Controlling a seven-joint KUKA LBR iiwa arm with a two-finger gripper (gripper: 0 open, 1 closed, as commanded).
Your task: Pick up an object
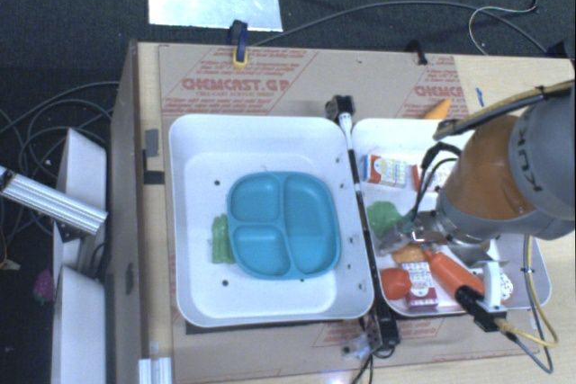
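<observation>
The grey arm with its orange band reaches over the right bin. Its gripper hangs low among the items in that bin, just right of a green toy and above a small tan piece. Close by lie an orange carrot, a red and white box on an orange dish, and a red and white carton at the back. The arm hides much of the bin's right side.
The left bin holds a blue divided plate with a green piece at its left side. An orange object lies on the cardboard behind the right bin. Cables run along the bench's right edge.
</observation>
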